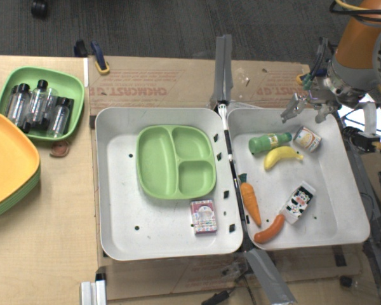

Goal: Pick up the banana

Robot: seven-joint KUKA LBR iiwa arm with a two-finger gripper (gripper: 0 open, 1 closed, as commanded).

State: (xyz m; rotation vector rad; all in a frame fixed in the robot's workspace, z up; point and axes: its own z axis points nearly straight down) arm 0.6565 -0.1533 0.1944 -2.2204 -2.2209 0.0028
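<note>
dark carpet runs behind your bench, and on the cardboard-covered top two shallow white bins sit side by side; your target is in the right bin (349,196). the banana (282,157) lies flat on the bin floor in the upper half, its curve bowing toward the far wall, one tip pointing to the can and the other down toward the carrot. judge it as a light, stiff toy with a smooth, rather slippery skin, so take it across the thick middle of the curve, fingers closing on the two long sides, not on the tapering tips where it could squirt out. watch the crowding: a green bottle (270,142) lies just beside it on the far side, nearly touching, and a small can (307,139) stands near its right tip. further off you have the carrot (250,202), a sausage (269,229) and a black-and-white carton (298,203). your gripper (308,105) hovers over the bin's far edge, well apart from the banana, fingers spread and holding nothing.
</note>
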